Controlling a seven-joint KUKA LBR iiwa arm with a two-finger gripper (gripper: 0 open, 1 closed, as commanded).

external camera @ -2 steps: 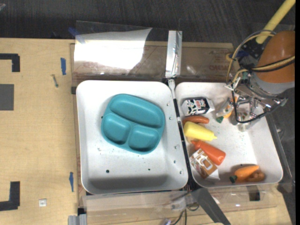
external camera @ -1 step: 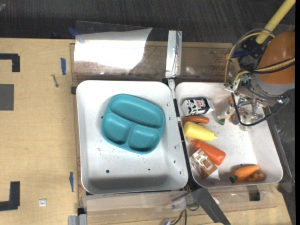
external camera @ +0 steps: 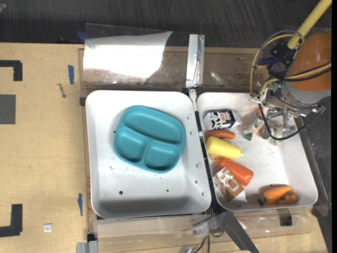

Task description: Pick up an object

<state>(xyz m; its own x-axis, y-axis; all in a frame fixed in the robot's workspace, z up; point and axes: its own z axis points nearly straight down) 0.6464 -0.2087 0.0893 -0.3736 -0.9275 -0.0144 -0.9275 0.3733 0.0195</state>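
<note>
— Rounded orange band [external camera: 311,51] above the wrist, glossy, with a pale highlight on top. Grey housing [external camera: 300,91] just beneath it.

— Yellow and black cables [external camera: 274,46] looped loosely beside the band, a touch of blue among them. Slim pale-yellow rod [external camera: 316,12] slanting off to the upper corner.

— Bare-metal gripper assembly [external camera: 274,121] below the housing: thin silvery brackets and wire-like parts, small orange and green bits on one side. Too cluttered to read finer detail.

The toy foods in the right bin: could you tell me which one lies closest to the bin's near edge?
The small orange carrot-like piece, alone in the near right corner of the right bin. The yellow piece and the orange bottle lie further up, along the left wall.
</note>
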